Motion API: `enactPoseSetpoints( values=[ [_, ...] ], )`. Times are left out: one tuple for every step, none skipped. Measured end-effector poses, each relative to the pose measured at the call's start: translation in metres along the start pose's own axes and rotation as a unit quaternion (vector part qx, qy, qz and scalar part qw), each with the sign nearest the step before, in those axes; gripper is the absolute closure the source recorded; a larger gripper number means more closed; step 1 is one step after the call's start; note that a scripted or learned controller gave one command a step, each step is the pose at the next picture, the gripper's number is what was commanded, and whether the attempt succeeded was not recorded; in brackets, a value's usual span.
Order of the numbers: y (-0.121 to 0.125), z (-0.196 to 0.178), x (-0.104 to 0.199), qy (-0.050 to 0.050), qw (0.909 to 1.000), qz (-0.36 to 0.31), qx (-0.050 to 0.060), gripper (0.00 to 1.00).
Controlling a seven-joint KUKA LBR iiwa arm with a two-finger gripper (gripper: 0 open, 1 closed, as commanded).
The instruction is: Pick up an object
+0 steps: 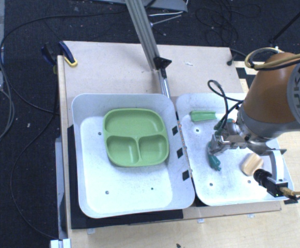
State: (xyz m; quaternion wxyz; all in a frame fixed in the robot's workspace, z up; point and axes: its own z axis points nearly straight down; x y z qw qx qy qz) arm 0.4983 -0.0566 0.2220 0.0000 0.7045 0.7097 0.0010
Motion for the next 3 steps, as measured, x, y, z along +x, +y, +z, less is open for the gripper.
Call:
enactPoseSetpoints(
  values=[
    [0.018, -0.011, 0.05, 0.0, 1.0, 0.0, 0.0, 1.0],
    [0.043, -0.021, 0.098, 0.0, 1.0, 0.0, -0.001, 1.0],
    [0.063, -0.027, 0.148, 0.0, 1.0, 0.0, -0.001, 1.0]
  ],
)
